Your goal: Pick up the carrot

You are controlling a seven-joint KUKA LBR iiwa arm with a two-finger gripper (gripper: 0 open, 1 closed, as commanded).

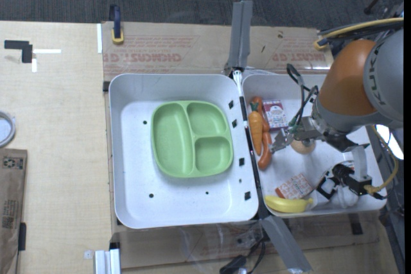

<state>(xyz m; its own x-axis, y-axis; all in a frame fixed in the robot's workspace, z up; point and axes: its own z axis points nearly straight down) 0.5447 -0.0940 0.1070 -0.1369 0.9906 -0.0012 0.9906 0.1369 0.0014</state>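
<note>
Carrot (256,128): lies in the right bin (369,205), hard against its left wall, long axis running up-and-down in the frame. It sits just left of the gripper (278,142) tip and slightly above it. Near, but contact not discernible.

Left to right across the bench:

- Left bin (128,202): well left of the gripper. Holds a green plate (191,138) with three compartments, lying flat near the bin's middle.
- Carrot: as above, between the bins' shared wall and the gripper.
- Orange piece (263,156): second elongate item, directly below the carrot and seemingly touching its lower end. It is just left of and below the gripper tip. Identity not clear.
- Red-and-white box (275,114): flat on the bin floor, just above the gripper and just right of the carrot's upper end.
- Gripper: low over the right bin, pointing left toward the carrot and the orange piece. Nothing visibly held. Cannot tell whether it is released or clenched; the tip is too small and cluttered.
- Beige ball (303,145): just right of the gripper tip, partly under the wrist.
- Packet (294,187): red and white, below the gripper, apart from it.
- Banana (289,204): against the bin's near wall, below the packet, farthest below the gripper.
- Arm (347,83): orange band, entering from the right above the bin.
</note>
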